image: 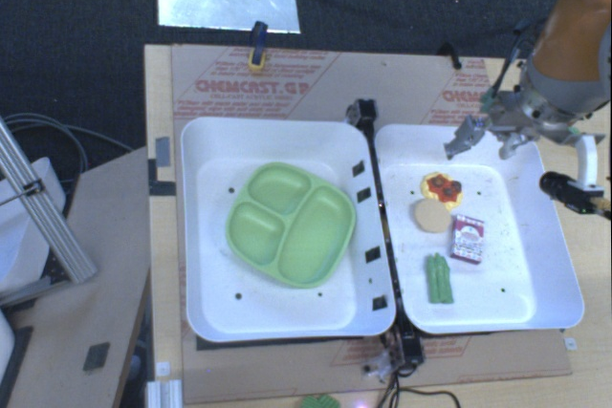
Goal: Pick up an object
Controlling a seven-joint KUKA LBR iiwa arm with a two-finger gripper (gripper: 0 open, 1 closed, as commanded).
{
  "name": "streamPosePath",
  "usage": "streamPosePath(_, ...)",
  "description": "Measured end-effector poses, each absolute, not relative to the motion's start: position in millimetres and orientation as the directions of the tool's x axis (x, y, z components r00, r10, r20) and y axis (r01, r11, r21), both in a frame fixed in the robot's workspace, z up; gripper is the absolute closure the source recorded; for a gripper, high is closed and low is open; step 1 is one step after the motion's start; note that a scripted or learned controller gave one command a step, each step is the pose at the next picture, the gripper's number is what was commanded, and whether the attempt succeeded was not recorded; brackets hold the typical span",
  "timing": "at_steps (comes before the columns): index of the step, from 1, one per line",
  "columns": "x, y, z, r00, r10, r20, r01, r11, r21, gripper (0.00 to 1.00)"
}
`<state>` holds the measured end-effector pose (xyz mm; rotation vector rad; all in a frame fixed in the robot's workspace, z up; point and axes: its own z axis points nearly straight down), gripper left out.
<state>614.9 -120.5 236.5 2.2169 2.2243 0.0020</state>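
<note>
Right bin (550, 296): green beans (439, 280) nearest, then red box (468, 239), tan disc (431, 216), pizza slice (442, 188).
Left bin (206, 205): green tray (292, 224), three compartments. Gripper (489, 138) hovers over right bin's far edge, fingers spread apart, holding nothing; all four items lie on the bin floor, near it.

My arm (574, 43) shows a broad orange band above a grey wrist; the metal two-finger gripper (488, 139) is silvery grey, with thin dark cables beside it
</note>
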Motion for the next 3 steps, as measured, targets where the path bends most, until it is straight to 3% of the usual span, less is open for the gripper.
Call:
streamPosePath(1,553.7,-127.4,175.3,0.001,1.000,0.002,1.000,-0.001,-0.007,0.00)
streamPosePath(2,482.6,-93.8,123.7,-0.001,1.000,0.004,1.000,0.001,-0.010,0.00)
streamPosePath(3,486.3,-100.9,82.5,-0.001,1.000,0.001,1.000,0.001,-0.001,0.00)
